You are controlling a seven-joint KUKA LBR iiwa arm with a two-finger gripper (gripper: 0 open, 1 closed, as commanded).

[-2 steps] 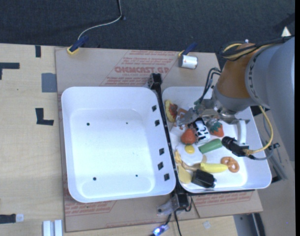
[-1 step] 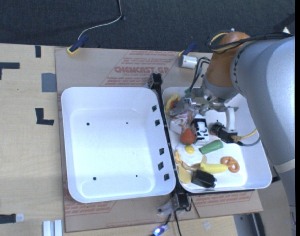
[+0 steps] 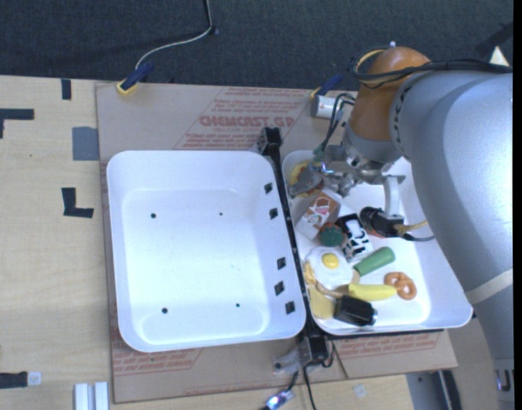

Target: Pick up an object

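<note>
Hovering at right bin (image 3: 440, 314) far edge, pincer (image 3: 329, 171); grip state unclear.

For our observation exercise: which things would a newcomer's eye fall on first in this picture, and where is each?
First, the big grey robot arm with its orange band, reaching in from the right over the right-hand shallow white bin. Next, the bright toy food in that bin: a fried egg, a green cylinder, a yellow banana, a small brown pretzel.

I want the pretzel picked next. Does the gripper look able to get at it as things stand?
Probably yes. The pretzel lies open from above near the right bin's front right, close to the green cylinder and the banana. The gripper hangs over the bin's far end, so it must travel across.
</note>
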